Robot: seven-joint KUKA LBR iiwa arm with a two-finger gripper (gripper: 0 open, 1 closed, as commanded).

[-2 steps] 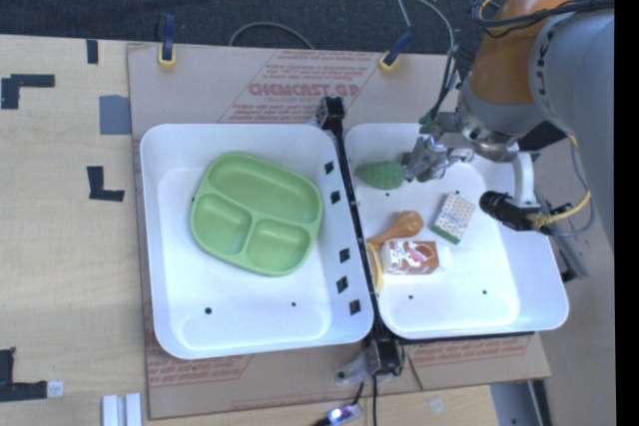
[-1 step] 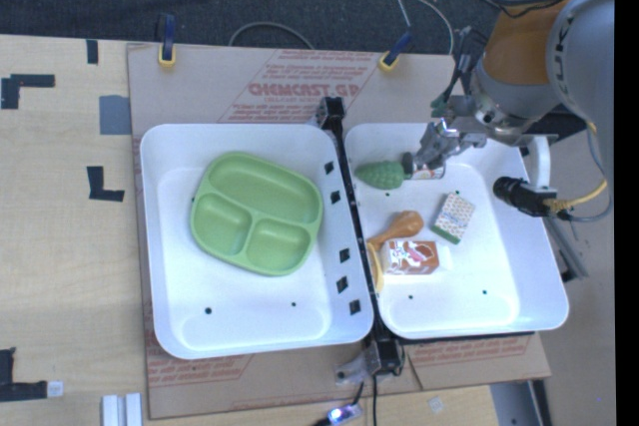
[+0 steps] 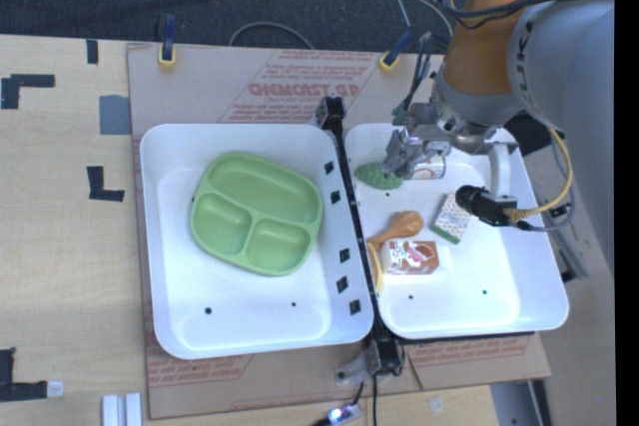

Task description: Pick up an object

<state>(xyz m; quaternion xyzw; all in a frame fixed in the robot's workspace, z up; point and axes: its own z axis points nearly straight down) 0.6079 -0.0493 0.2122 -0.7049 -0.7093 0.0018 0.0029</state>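
Note:
My gripper (image 3: 399, 163) hangs over the far left part of the right bin (image 3: 519, 309), its fingertips right above a small green object (image 3: 374, 177) lying on the bin floor. Whether the fingers touch it is not visible. Nearer the front lie an orange-tan drumstick-shaped object (image 3: 400, 224), a red and white packet (image 3: 410, 257) and a small green and white packet (image 3: 452, 217). A white piece with a red mark (image 3: 431, 169) sits just right of the gripper.
The left bin (image 3: 170, 314) holds a green divided tray (image 3: 257, 213). A black divider (image 3: 344, 214) runs between the bins. The grey arm with its orange band (image 3: 494, 5) and cables cover the far right of the right bin.

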